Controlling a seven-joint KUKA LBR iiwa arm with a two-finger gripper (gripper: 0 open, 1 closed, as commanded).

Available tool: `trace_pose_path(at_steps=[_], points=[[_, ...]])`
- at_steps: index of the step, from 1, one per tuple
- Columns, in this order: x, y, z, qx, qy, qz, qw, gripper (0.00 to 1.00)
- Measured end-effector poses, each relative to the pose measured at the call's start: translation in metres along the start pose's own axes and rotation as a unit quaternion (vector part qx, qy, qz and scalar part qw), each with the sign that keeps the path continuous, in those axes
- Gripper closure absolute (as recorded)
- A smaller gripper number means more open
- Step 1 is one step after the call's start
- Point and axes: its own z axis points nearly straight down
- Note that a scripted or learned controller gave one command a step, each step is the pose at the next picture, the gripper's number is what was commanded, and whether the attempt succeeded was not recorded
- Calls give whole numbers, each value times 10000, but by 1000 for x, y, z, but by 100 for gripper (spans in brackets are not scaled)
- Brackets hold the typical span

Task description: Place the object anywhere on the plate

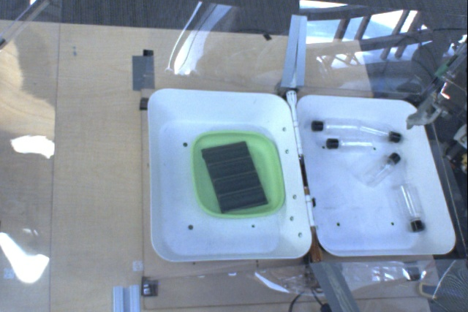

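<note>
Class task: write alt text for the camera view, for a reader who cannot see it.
Two shallow white bins sit side by side on a wooden bench: the left bin holds a green plate with a dark ridged block on it, and the right bin holds several clear tubes with black caps. Part of the arm shows at the right edge.

green plate [272, 179] | left bin, flat | dark ribbed slab [233, 177] lying on it
</note>
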Motion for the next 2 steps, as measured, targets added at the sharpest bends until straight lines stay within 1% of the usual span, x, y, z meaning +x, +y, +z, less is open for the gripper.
trace_pose_path(at_steps=[1, 2], points=[[0, 5, 25, 21, 0, 194, 9998, 0], [-13, -15, -76, -16, 13, 761, 9971, 0]])
